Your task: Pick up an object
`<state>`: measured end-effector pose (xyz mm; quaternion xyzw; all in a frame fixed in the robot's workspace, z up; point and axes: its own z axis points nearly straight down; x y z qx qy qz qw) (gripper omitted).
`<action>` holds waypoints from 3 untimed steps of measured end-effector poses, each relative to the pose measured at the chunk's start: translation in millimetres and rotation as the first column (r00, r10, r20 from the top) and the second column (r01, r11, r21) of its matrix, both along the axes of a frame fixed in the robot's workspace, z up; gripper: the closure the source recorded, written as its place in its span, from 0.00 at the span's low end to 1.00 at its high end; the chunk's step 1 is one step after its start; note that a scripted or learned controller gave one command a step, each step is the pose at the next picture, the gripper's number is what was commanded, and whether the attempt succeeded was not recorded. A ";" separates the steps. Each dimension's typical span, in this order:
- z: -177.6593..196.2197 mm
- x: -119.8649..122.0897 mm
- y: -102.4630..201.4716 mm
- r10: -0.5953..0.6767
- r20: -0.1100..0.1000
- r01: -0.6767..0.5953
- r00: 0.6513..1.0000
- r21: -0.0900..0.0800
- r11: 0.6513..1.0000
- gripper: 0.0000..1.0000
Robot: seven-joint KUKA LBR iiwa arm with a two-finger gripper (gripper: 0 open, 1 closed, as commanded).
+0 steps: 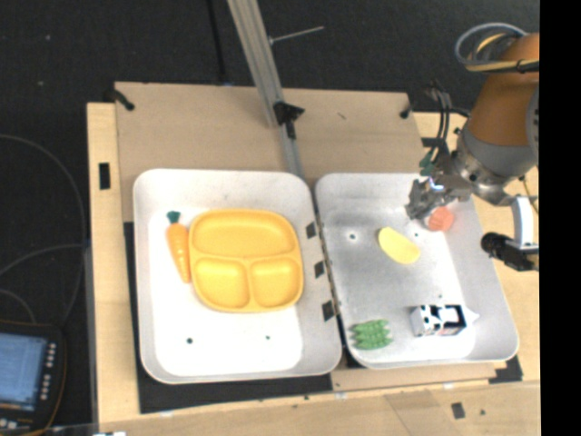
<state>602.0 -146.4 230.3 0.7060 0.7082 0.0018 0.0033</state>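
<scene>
The right bin (472, 271) holds a yellow oval piece (398, 245) near its middle, a small pink-red object (441, 219) toward its far right, a green item (370, 335) at the front left and a black-and-white toy (437, 320) at the front right. My gripper (423, 202) hangs over the far right part of this bin, just left of the pink-red object and above the yellow piece. Nothing can be seen between its fingers. The left bin (154, 289) holds a yellow divided plate (245, 259) and an orange carrot (178, 249) beside it.
A slanted metal pole (263, 71) rises behind the bins, meeting the bench near the seam between them. The arm's grey and orange body (502, 121) enters from the right. A screen (27, 371) sits at the lower left, off the bench.
</scene>
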 end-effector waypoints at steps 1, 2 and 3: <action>54.5 1.4 -1.5 0.000 0.000 0.000 1.000 0.000 1.000 1.00; 49.3 -8.1 56.0 0.003 -0.006 -0.003 1.000 0.003 1.000 1.00; 50.6 -7.8 111.1 0.004 -0.006 -0.004 1.000 0.003 1.000 1.00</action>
